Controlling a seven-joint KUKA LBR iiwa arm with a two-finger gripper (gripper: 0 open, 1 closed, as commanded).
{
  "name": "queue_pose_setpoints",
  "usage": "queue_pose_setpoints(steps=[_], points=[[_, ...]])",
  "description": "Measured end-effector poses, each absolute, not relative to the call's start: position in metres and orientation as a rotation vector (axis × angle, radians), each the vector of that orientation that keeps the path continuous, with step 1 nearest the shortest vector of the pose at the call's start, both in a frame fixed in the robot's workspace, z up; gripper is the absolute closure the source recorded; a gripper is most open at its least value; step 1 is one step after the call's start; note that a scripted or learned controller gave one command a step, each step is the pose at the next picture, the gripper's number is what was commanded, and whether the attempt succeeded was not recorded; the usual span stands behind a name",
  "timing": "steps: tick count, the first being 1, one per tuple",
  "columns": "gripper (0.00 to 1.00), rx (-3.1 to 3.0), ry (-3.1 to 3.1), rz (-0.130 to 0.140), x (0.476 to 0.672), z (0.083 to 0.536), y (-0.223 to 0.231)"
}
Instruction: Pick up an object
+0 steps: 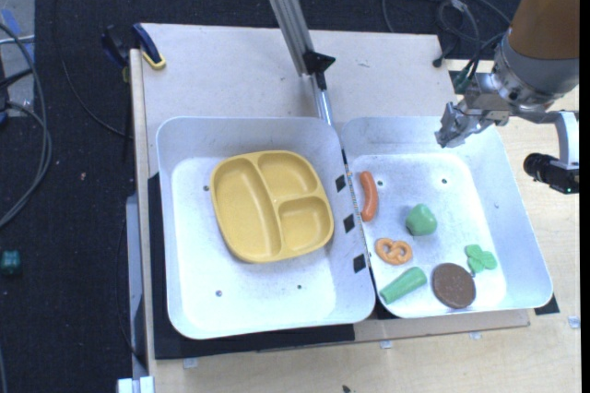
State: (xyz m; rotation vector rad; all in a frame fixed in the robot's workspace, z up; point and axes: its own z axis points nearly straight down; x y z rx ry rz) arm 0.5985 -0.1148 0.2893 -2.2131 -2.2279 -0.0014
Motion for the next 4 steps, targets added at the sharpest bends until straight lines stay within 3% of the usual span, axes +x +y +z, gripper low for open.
queue_pose_setpoints(steps=[4], points=[[1.0,-2.211,-2.228,0.001,0.525,0.249,0.075]])
